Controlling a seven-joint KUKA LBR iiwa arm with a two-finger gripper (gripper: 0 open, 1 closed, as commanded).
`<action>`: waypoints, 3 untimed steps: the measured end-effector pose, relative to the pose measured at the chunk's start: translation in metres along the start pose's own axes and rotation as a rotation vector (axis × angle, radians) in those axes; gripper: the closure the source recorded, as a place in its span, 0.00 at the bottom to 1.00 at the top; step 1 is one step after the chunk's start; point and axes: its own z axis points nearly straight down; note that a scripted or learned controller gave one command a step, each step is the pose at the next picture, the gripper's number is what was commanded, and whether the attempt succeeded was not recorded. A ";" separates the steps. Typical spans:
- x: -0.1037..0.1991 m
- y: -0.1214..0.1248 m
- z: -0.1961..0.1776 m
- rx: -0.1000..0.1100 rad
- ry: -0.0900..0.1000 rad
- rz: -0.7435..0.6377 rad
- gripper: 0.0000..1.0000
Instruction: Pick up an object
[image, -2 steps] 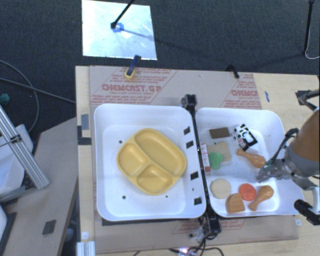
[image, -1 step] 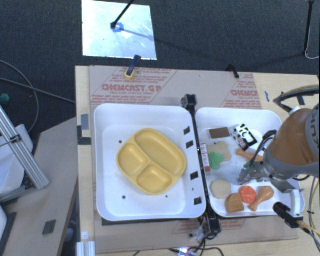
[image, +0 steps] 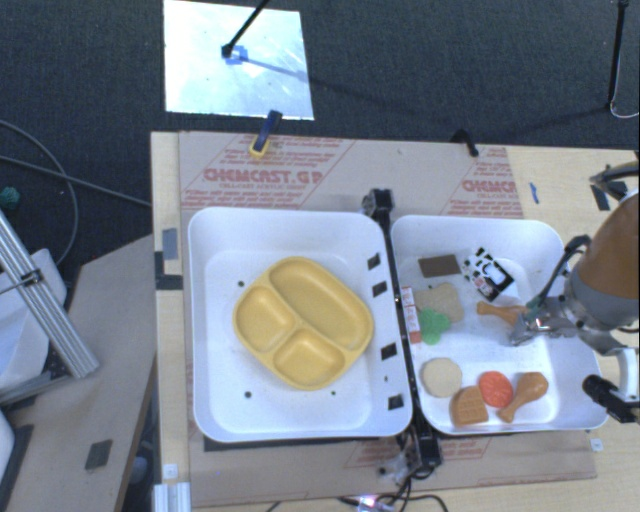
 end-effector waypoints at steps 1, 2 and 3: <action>0.055 -0.018 0.000 0.003 0.004 -0.006 1.00; 0.107 -0.028 -0.001 0.001 0.004 -0.007 1.00; 0.154 0.062 -0.128 -0.013 0.004 -0.014 1.00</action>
